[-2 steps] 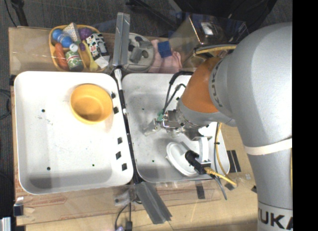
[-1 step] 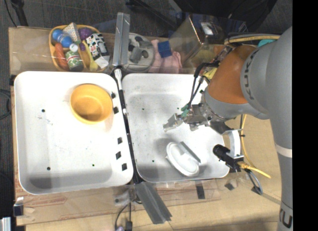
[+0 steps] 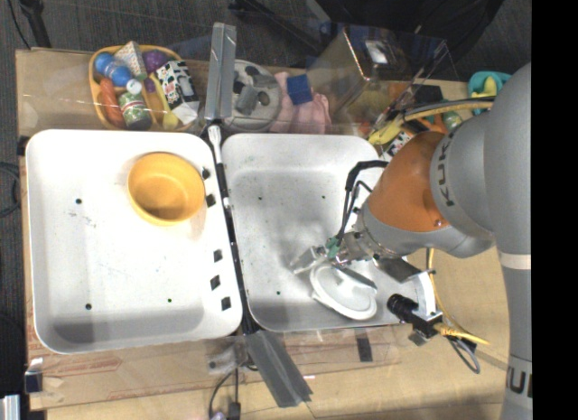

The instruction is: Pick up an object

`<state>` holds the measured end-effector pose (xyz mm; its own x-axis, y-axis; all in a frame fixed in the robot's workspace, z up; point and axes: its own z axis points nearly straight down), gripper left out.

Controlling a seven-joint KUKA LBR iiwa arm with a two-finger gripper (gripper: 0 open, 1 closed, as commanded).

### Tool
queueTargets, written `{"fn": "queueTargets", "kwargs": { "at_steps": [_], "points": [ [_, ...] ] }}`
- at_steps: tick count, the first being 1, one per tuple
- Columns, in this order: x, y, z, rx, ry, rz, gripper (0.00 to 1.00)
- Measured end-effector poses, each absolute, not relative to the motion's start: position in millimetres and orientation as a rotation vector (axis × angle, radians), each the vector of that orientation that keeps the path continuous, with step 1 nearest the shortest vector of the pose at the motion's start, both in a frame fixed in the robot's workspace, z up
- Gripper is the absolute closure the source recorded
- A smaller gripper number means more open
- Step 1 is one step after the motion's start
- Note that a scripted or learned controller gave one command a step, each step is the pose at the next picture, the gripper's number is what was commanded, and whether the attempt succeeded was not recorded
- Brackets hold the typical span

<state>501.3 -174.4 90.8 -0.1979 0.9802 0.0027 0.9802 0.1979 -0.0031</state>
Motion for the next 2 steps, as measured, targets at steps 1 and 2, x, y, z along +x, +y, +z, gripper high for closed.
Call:
{"fn": "queueTargets", "kwargs": {
  "at_steps": [1,2],
  "points": [
    [501.7,-174.5,100.3,-1.982,-2.43,0.002,1.0],
    [501.7,-174.5,100.3,-1.982,-2.431,0.002,0.0]
  ]
}}
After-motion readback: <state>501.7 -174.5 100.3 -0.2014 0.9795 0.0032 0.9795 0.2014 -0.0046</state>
